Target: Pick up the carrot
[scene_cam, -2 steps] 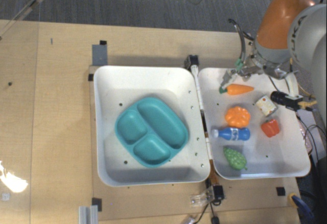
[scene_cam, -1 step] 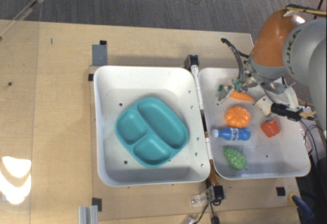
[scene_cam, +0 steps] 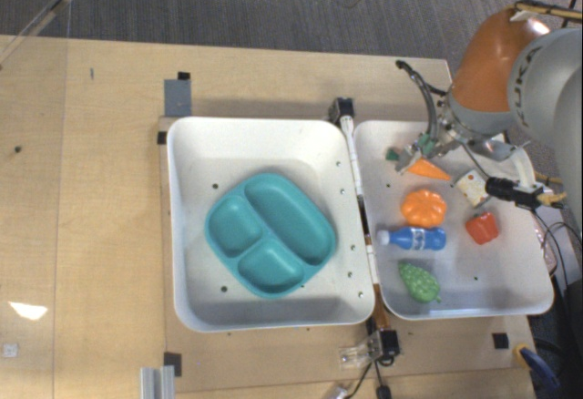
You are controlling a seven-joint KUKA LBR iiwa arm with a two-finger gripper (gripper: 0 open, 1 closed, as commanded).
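Camera view: bench (scene_cam: pixel 82 206) carries two shallow white bins. Landmark for all positions: right bin (scene_cam: pixel 537 288).

Arm (scene_cam: pixel 519 78), grey with orange band, comes in over the right bin's far right corner. Left bin (scene_cam: pixel 182 233), just beside the right bin, holds a teal divided plate (scene_cam: pixel 270 233).

Inside the right bin, largest to smallest:
- orange pumpkin (scene_cam: pixel 424 207), near centre
- blue bottle with white cap (scene_cam: pixel 414 239), just in front of the pumpkin
- green bumpy vegetable (scene_cam: pixel 418 281), near the front wall
- carrot (scene_cam: pixel 427 170), orange wedge lying flat, toward the far wall, just behind the pumpkin
- red block (scene_cam: pixel 483 228), toward the right wall
- small white piece (scene_cam: pixel 470 187), right of the carrot

Gripper (scene_cam: pixel 424 149): thin dark fingers hang over the carrot's far edge. Whether the claw is spread or closed, cannot tell; nothing visibly clamped.

Handling judgement: carrot looks like a toy, so light, rigid, smooth and probably slippery. The taper suggests a pinch near the tip may squirt out; best hold is likely across the thicker middle, jaws square to its long axis. Pumpkin sits close, so little room on that side.
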